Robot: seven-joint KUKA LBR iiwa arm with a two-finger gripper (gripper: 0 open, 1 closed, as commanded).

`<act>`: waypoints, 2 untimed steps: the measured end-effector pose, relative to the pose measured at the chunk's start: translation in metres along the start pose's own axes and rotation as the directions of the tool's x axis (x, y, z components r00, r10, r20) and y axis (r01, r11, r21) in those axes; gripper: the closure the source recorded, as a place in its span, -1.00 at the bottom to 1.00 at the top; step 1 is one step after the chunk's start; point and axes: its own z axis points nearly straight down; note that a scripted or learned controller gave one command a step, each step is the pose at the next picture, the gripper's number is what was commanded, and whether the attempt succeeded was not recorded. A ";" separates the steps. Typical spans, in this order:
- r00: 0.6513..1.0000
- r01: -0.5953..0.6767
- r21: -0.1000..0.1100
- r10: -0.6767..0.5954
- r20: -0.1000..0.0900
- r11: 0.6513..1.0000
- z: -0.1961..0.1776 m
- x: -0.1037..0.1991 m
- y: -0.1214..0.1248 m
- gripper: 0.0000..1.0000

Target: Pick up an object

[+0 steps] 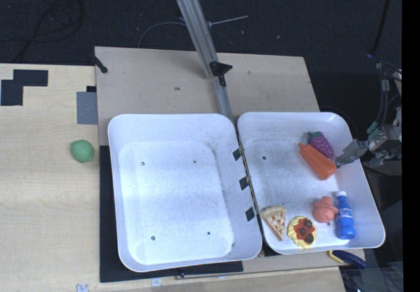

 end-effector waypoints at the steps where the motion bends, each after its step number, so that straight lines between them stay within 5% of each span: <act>1: 1.000 0.001 0.005 -0.001 -0.002 1.000 0.062 0.004 0.003 -1.00; 2: 1.000 0.001 0.005 -0.001 -0.002 1.000 0.115 0.012 -0.005 -1.00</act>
